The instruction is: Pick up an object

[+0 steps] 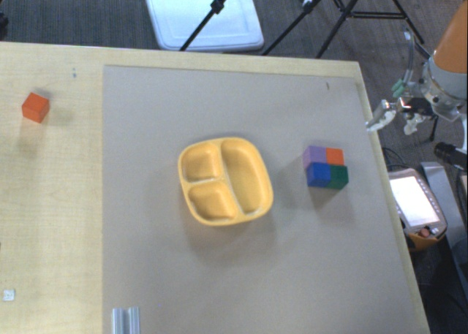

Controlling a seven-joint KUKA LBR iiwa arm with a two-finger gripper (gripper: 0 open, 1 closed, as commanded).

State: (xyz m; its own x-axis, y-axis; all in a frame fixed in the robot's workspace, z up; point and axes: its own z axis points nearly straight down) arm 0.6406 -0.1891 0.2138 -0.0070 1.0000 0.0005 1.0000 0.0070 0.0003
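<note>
A multicoloured block cluster (326, 167) sits just right of the yellow divided tray (225, 180). The gripper (398, 112) hovers off the bench's right edge; its grip I cannot tell. An orange cube (35, 107) lies far left.

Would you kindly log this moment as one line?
claw: off mat, right | blocks: untouched | tray: centre | orange cube: far left

Yellow divided plate (225, 180) centre; multicoloured cube cluster (326, 167) beside; orange cube (35, 107) far left; gripper (398, 112) perhaps beyond the bench edge
</note>
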